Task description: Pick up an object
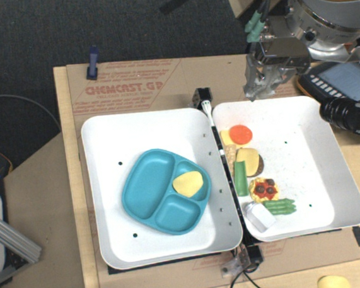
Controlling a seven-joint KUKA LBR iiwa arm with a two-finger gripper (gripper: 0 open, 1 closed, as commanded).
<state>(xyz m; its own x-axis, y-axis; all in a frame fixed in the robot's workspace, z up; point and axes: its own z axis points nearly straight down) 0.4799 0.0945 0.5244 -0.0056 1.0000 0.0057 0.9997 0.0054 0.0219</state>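
Orange toy tomato slice (240, 134) looks light, stiff, flat: grab by rim. Pincer (262, 88) hovers above right bin (321, 158), opening unclear.

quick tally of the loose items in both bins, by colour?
Blue: 1, divided plate
Yellow: 1, piece on the plate
Orange-red: 1, disc
Green: 2, stick, bean bundle
Tan and brown: 1, slice
Yellow with red dots: 1, pizza-like piece
White: 1, block
Total: 8

Teal sectioned plastic plate (159, 193) in left white bin (104, 141); yellow round piece (187, 183) on it, probably toy food; small food items (253, 177) along right white bin's (314, 152) left side.
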